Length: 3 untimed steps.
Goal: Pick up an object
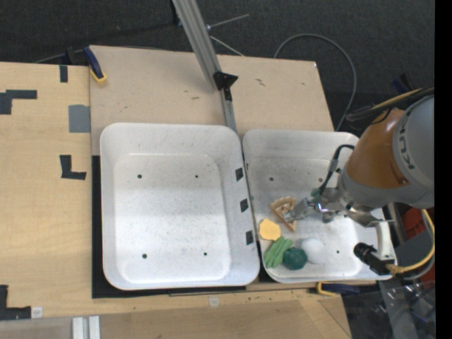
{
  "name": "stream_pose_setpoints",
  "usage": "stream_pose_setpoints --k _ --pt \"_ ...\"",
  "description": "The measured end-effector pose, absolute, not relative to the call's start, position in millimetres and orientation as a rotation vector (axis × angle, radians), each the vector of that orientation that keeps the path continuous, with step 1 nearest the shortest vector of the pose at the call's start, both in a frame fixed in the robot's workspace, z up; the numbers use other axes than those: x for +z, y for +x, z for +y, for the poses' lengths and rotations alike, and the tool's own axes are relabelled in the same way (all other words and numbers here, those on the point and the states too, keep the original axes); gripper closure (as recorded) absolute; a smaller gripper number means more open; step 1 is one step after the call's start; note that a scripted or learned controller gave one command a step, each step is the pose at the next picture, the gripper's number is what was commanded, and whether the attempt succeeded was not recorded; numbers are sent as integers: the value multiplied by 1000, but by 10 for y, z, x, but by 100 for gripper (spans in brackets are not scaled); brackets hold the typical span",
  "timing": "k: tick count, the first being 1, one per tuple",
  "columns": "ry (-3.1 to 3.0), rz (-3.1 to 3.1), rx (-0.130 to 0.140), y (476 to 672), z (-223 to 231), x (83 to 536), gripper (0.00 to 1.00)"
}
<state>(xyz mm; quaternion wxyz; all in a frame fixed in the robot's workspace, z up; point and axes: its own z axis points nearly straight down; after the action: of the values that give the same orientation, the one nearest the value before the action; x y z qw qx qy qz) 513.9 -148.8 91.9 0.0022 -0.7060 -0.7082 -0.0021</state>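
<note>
From my remote seat I see the arm (395, 161) reaching in from the right over the right-hand bin (282, 150), its orange band sitting above the wrist. The gripper (308, 208) is low in that bin, pointing toward the bin's left side, just beside a tan, pretzel-like object (284, 208) that lies near the bin's middle. I cannot tell whether the tips touch that object, and I see nothing clearly held.

The other candidates for picking sit together in the lower left part of the right bin. A small yellow-orange piece (269, 229) lies just below the tan object. Under it, a light green ridged item (277, 251) rests against the bin's left wall, touching a dark green round object (295, 259). A white ball (312, 246) sits just beside the dark green one, to its right.

The left-hand bin (173, 203) lies alongside, its rim meeting the right bin's rim. A grey metal pole (201, 37) slants down from the top toward the seam between the bins. A blue and yellow clamp (94, 64) grips the board's upper left corner.
</note>
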Motion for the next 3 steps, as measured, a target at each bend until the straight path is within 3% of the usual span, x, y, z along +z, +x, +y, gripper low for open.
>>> stream_pose_setpoints --k 1,2,3 --pt "-2220 -2226 -9 5153 -1497 1036 100" --pt "-2224 -2225 -2 5099 -1557 1619 100" --pt "-2222 -2227 -3 5202 -1519 2113 100"
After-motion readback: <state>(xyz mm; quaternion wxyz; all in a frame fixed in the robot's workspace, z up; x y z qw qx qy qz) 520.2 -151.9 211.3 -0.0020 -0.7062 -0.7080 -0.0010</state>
